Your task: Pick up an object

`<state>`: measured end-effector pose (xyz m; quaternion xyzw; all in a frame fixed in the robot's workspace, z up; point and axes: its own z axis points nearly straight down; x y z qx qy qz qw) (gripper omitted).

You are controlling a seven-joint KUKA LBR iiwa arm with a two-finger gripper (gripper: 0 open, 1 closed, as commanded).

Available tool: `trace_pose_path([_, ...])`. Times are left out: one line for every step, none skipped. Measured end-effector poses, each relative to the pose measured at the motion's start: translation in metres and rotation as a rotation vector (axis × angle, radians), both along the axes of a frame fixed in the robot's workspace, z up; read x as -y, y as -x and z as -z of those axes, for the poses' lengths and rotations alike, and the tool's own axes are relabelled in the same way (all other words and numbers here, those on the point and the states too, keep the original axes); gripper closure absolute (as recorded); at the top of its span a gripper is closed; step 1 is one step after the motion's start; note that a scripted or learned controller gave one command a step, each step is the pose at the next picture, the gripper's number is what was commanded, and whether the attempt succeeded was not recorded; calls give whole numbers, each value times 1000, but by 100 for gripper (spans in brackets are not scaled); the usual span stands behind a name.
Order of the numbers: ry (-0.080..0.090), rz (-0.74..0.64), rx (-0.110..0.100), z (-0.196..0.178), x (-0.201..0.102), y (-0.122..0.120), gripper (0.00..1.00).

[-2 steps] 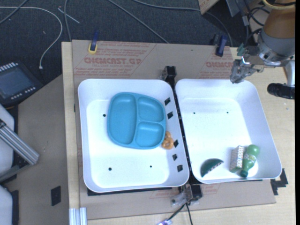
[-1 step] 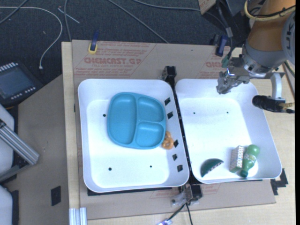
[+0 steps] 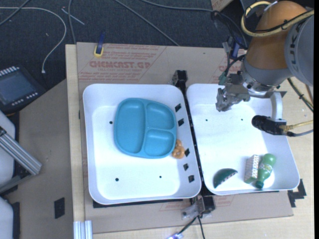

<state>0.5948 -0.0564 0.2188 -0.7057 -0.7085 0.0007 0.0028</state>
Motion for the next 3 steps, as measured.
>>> trace_pose_path([0, -1, 2, -12, -47, 23, 100])
trace_pose_path([0, 0, -1, 0, -95, 51, 100])
trace_pose_path([0, 0, -1, 7, -140, 79, 100])
